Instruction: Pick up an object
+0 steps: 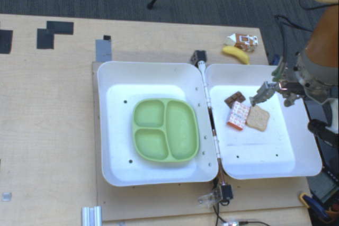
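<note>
Three small items lie in the right bin (265,159): a dark brown block (234,98), a red and white packet (238,115) and a tan slice of toast (258,119). My gripper (274,99) hovers over the bin's upper right part, just above and to the right of the toast. It stands open. One grey finger (261,95) points down-left toward the toast and the brown block. Nothing sits between the fingers.
A green divided plate (165,129) rests in the left bin (116,114). A toy banana (235,54) and a small packet (244,39) lie on the bench behind the right bin. Clamps (199,57) mark the seam between the bins.
</note>
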You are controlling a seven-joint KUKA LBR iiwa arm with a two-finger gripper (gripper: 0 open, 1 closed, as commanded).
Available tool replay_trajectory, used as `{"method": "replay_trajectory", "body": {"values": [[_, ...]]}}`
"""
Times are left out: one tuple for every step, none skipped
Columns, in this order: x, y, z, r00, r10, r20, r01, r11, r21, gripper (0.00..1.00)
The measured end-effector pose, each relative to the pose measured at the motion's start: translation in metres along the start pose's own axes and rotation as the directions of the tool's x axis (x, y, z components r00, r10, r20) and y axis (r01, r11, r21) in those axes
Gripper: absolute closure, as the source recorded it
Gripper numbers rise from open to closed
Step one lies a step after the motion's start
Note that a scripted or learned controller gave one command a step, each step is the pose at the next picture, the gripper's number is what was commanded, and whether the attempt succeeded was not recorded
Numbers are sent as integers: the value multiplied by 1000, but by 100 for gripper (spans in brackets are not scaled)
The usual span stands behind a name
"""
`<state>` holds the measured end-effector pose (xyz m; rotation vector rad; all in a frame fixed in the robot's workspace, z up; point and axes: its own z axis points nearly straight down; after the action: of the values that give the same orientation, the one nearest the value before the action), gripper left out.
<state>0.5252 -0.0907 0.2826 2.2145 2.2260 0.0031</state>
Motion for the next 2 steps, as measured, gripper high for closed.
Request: {"method": "replay_trajectory", "body": {"values": [[-85, -30, 72, 1000, 4, 1, -4, 1000, 2, 0], [-53, -37, 196, 1000, 4, 1, -4, 1000, -5, 0]]}}
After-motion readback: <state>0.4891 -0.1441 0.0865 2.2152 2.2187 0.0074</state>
